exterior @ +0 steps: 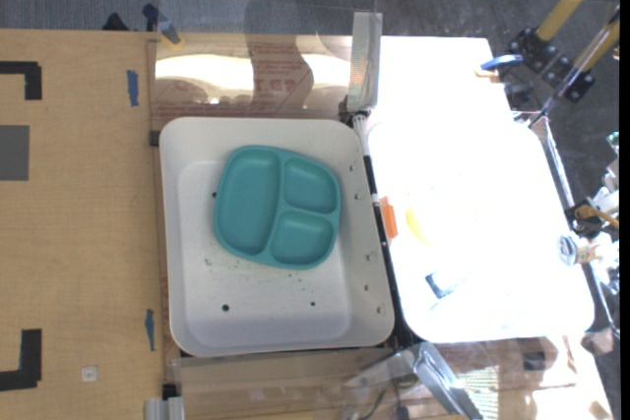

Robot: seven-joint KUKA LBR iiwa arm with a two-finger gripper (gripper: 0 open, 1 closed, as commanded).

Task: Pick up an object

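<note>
We see a teal divided plate (277, 207) lying flat in the left white bin (187, 310), slightly far of centre. The right bin (472, 162) is washed out by glare, with faint yellow and blue items inside.

left bin (187, 300): teal divided plate (277, 207), three sections, lies flat near middle | right bin (512, 211): blown out by glare, yellow bit (415, 223) and blue bit (439, 285) faintly visible

No readable text, labels or numbers anywhere.
</note>
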